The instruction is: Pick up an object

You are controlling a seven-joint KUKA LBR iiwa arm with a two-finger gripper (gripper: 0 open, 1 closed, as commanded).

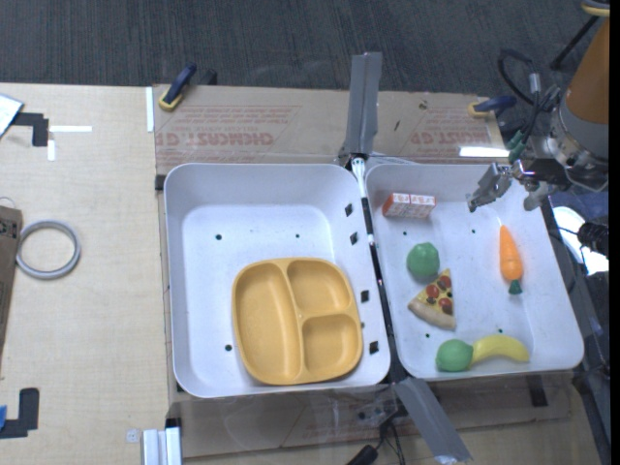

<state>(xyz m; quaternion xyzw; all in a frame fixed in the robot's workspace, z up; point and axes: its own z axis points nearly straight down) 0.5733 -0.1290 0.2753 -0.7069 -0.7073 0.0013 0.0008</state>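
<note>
My gripper (511,190) hangs open over the far right corner of the right bin (463,355), with nothing between its fingers. Below it in that bin lie an orange carrot (510,253), a small red and white box (408,205), a dark green ball (422,259), a pizza slice (435,300), a yellow banana (501,349) and a lighter green ball (452,355). The carrot lies just in front of the gripper. The box sits to its left near the far wall.
The left bin (194,260) holds a yellow divided plate (295,318). A grey divider post (363,105) stands between the bins at the back. A tape roll (45,249) lies on the bench at far left. Cables hang beside the arm at the right.
</note>
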